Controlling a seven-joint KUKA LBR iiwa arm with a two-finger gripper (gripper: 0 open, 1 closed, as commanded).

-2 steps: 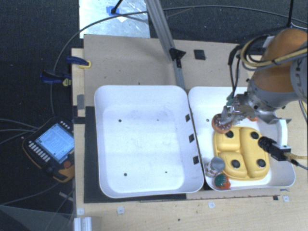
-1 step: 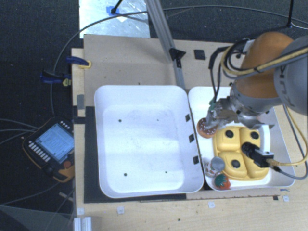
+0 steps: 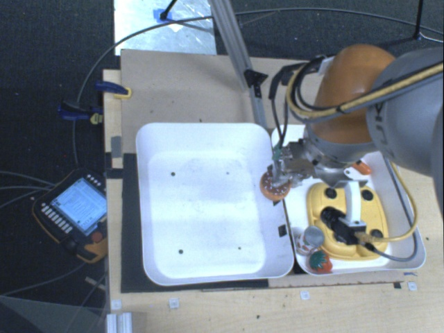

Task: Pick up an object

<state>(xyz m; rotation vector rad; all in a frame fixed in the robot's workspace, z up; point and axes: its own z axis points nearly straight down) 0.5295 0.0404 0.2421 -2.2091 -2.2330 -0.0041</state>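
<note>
My gripper [image 3: 279, 175] hangs over the rims where the two white bins meet, at the right edge of the left bin [image 3: 201, 207]. A small round brown disc [image 3: 272, 186] with a speckled face sits at the fingertips, held between them above the rim. The grey arm with its orange band comes in from the right, over the right bin [image 3: 409, 255]. Below the wrist in the right bin lies a yellow toy [image 3: 374, 220] with dark holes.
At the front of the right bin are a small grey piece [image 3: 312, 236] and a red and green ball [image 3: 318, 260]. An orange bit [image 3: 361, 166] shows beside the wrist. A pendant [image 3: 75, 210] lies left of the bench.
</note>
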